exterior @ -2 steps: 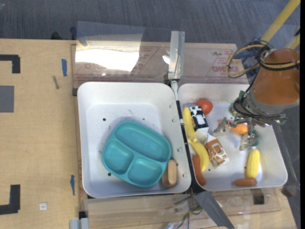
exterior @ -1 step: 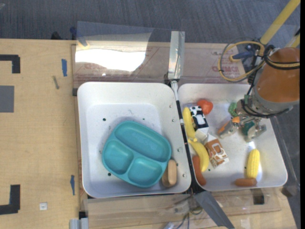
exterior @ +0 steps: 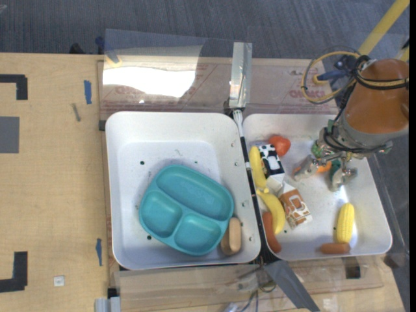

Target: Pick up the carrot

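Nearest, one roll (exterior: pixel 231 236) touches one teal tray (exterior: pixel 186 208) in the left bin (exterior: pixel 120 174), the right bin (exterior: pixel 379 194) holds two sausages (exterior: pixel 335 247), one corn (exterior: pixel 345 221), two bananas (exterior: pixel 274 212), and farther back one carrot (exterior: pixel 322 168) sits at the gripper (exterior: pixel 329 166), whose grip I cannot tell

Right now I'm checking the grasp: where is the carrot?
The carrot lies in the right bin, upper right area, directly beneath the gripper, with the corn cob nearer the front.

One fixed camera looks down at a slant; left bin (exterior: pixel 123 174) and right bin (exterior: pixel 374 200) both framed.
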`<action>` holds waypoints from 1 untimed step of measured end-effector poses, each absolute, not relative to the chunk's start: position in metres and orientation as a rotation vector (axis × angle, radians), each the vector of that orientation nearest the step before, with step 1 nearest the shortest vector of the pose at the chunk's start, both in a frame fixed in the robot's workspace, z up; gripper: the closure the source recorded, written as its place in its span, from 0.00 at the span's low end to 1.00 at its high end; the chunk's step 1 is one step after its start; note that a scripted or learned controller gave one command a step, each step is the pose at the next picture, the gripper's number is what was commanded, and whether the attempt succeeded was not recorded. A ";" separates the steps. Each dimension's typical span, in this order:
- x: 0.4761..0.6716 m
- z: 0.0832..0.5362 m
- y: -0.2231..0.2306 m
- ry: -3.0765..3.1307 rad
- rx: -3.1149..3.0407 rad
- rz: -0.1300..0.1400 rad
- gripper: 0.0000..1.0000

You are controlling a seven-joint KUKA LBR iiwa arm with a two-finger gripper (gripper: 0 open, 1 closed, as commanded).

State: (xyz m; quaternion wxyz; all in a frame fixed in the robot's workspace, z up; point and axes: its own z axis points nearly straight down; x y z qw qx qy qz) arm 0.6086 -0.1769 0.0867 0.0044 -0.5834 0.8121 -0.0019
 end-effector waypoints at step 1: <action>0.618 0.086 -0.178 2.351 -2.072 -0.005 0.00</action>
